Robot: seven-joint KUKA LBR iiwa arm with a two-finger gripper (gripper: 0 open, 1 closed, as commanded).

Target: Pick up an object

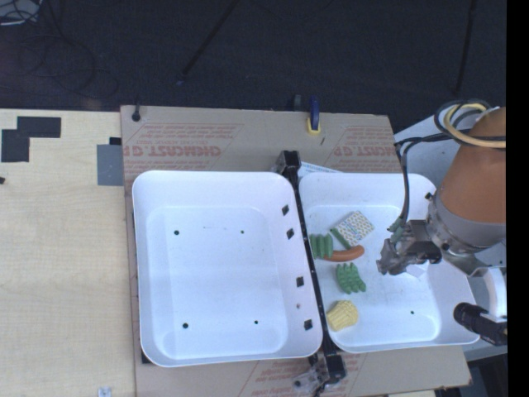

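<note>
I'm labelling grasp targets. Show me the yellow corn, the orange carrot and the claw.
yellow corn (342,314): camera view, middle of the cob.
orange carrot (347,255): camera view, middle of its length.
claw (392,264): camera view, midway between its fingertips, over the right bin.

Two white bins, left (157,222) and right (388,190), sit side by side; the right one holds two green pieces (321,246) (350,279), one orange sausage-shaped piece (347,255), one patterned block (354,225) and one yellow corn piece (342,314).

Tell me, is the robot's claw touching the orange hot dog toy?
Apart. The camera view shows bare white bin floor between the claw and the orange hot dog toy.
</note>
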